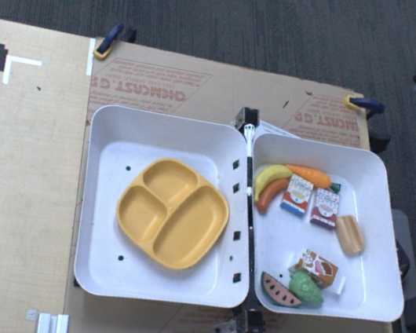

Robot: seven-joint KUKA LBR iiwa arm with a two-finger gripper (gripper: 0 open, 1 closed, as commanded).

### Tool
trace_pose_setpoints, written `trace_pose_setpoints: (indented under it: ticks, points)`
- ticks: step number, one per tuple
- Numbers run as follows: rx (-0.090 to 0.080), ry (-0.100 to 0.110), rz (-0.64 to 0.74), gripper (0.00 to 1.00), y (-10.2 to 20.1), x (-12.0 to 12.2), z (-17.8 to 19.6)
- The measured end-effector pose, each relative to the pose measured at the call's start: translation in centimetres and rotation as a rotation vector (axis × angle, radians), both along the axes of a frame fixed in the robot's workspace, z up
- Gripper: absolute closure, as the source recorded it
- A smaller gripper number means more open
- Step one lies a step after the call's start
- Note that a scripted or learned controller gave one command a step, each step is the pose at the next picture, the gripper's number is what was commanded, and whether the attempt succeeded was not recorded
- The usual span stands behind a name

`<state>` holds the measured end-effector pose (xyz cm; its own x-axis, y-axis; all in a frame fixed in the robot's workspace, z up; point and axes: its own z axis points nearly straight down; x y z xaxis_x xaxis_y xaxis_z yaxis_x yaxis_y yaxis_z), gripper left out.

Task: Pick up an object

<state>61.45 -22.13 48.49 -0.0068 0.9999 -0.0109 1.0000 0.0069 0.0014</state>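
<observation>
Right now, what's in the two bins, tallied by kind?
Divided plate: 1 (left bin)
Toy fruit and veg: 4 (banana, carrot, watermelon slice, green vegetable)
Small cartons: 2
Other toy foods: 3 (sausage, bread roll, brown packet)
Total: 10

Red lettering is showing on the cardboard sheet [205, 89] lying under the two bins, printed upside down and mirrored from this view. Along the sheet's far edge, one block near the left corner is reading roughly as "CHEMCAST GP", and a second block [324, 120] is sitting toward the far right corner, too faint to read. The two small cartons [312, 200] in the right bin [387, 233] are carrying printing too small to read.
</observation>
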Motion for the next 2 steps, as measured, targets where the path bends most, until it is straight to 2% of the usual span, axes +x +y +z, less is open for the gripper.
trace_pose_setpoints:
  ticks: [2]
  points:
    - [-0.004,-0.001,0.004,1.0,0.06,0.2,1.79]
